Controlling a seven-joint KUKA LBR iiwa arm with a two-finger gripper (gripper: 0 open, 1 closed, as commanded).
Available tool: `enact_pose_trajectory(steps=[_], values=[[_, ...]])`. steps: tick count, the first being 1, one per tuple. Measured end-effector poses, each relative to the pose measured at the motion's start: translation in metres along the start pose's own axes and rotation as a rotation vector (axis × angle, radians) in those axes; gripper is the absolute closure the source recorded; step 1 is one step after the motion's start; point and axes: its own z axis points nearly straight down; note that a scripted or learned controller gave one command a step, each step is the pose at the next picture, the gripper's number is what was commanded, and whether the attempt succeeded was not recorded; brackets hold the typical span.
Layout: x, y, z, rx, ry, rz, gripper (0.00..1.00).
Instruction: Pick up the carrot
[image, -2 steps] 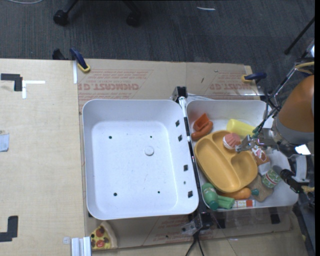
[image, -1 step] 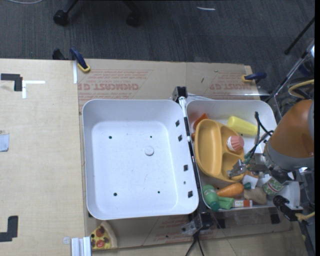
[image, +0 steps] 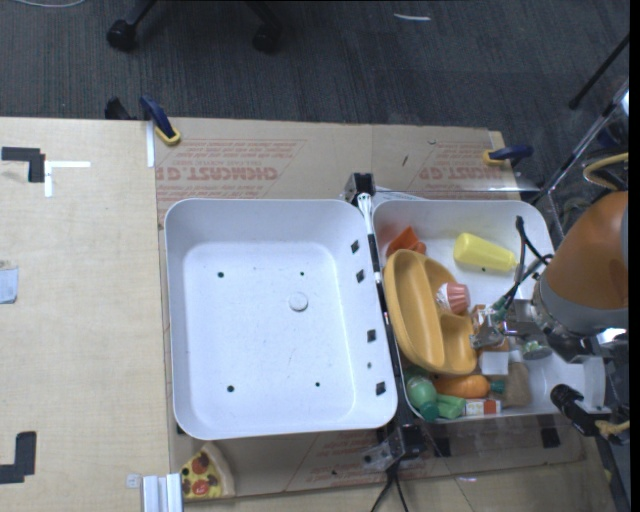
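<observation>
Arm (image: 590, 270) is reaching in from the right, its orange band sitting above the right edge of the right-hand bin (image: 440, 208) and its grey wrist bending down and leftward into that bin. End effector (image: 492, 330) is hanging low over the bin's lower middle, just right of the yellow bowl (image: 425, 310) that is leaning on its side against the bin's left wall. Metal parts and dark cables are crowding around the tip, and how far it is open I cannot tell; nothing is showing clearly in its grip.

Carrot (image: 460, 385) is lying flat on the bin floor as a stubby orange piece, just below the end effector and just under the bowl's lower rim. It is sitting apart from the tip, slightly toward the front-left of it. A green toy vegetable (image: 422, 393) is lying just beside the carrot's left end, and a small green and red item (image: 470, 407) is lying just beneath it near the front wall.

Farther back in the same bin a yellow block (image: 484, 253) is resting near the rear wall, and an orange-red piece (image: 404, 240) is peeking out behind the bowl. The left-hand bin (image: 200, 300) is standing beside it on the cardboard-covered surface (image: 80, 320).
</observation>
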Motion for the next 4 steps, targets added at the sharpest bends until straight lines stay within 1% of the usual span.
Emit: enact_pose_trajectory(steps=[1, 2, 3, 4], values=[[0.0, 0.0, 0.0, 0.001, 0.0, -0.001, 0.0], [-0.005, 0.001, -0.009, -0.003, -0.008, 0.007, 1.0], [-0.004, 0.001, -0.009, -0.002, -0.006, 0.004, 0.0], [0.029, 0.053, 0.012, 0.014, 0.003, -0.152, 0.0]])
